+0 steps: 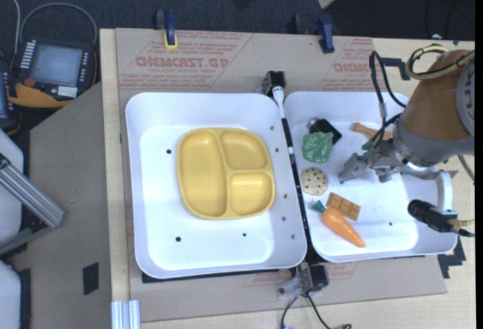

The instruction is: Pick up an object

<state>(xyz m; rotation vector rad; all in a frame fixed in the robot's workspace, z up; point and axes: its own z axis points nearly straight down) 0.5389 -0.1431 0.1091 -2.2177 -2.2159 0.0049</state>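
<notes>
The right bin (pixel 392 237) holds several small items. A green crumpled piece (pixel 318 146) lies at its left, with a black item (pixel 324 127) just behind it. In front of these sit a round speckled cookie (pixel 314 181), a brown waffle-like cracker (pixel 343 207) and an orange carrot (pixel 343 227). A thin orange-brown stick (pixel 365 128) lies further back. My gripper (pixel 365 172) hovers over the middle of this bin, right of the cookie and above the cracker. It is open with nothing between its fingers.
The left bin (pixel 151 229) carries a yellow divided plate (pixel 225 172) in its middle. The arm's orange band (pixel 438 97) hangs over the right bin's right side. A black divider strip (pixel 288 146) runs between the two bins.
</notes>
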